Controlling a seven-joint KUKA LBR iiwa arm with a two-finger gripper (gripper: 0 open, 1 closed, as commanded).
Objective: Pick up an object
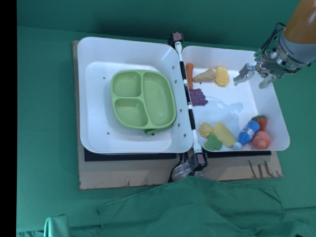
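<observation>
Two white bins on the bench, and the right bin [276, 113] holds all the small objects: a yellow ice-cream cone [213, 76] just to the left of the gripper [253, 78], a carrot [189, 74] and purple grapes [198, 97] by the divider, and a blue bottle [247, 134], orange fruit [261, 140] and yellow pieces [223, 134] along the near wall, well apart from it. The gripper hangs over the bin's far right corner with its fingers spread apart, nothing between them, touching no object. The left bin [94, 93] carries a green divided plate [143, 99].
</observation>
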